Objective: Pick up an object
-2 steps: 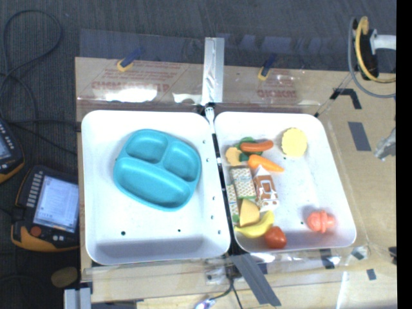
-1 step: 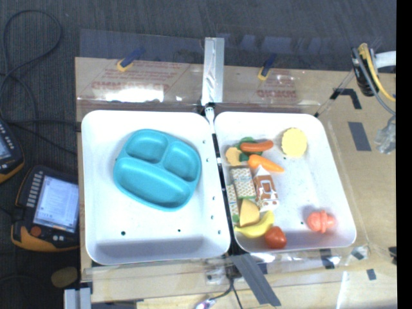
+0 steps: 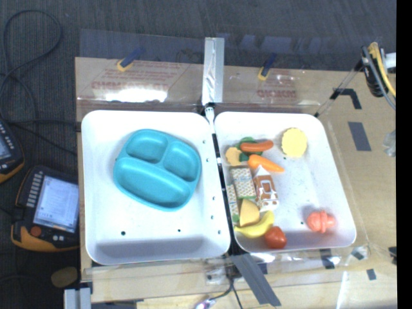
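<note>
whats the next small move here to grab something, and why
Probably bring the gripper in over the right white bin and line up above the round yellow toy. It lies apart near the back corner with bare floor around it, while the orange carrot, yellow banana and cracker-like pieces crowd together along the bin's left wall. The left white bin holds just a blue divided plate.

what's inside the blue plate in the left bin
The blue plate lies in the left bin with three compartments, and no items show in any of them. The bin floor beneath the plate is covered, so anything under it can't be seen.
</note>
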Robot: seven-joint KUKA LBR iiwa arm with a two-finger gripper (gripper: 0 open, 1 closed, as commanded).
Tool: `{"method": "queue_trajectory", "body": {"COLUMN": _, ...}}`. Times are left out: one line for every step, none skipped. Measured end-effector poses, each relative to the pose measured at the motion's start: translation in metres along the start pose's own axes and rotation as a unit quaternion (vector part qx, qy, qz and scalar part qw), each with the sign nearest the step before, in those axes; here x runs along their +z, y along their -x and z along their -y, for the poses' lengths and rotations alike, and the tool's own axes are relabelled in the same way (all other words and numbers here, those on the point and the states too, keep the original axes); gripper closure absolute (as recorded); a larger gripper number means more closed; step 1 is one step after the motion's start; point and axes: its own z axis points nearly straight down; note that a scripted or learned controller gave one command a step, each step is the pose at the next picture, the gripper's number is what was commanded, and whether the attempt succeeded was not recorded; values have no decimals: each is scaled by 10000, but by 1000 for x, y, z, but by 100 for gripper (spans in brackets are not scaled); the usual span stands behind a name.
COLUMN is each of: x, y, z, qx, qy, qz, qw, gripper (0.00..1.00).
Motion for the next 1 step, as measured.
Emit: {"method": "queue_trajectory", "body": {"x": 1, "y": 4, "z": -1, "qx": -476, "qy": -16, "qz": -12, "qw": 9989, "gripper": 100}}
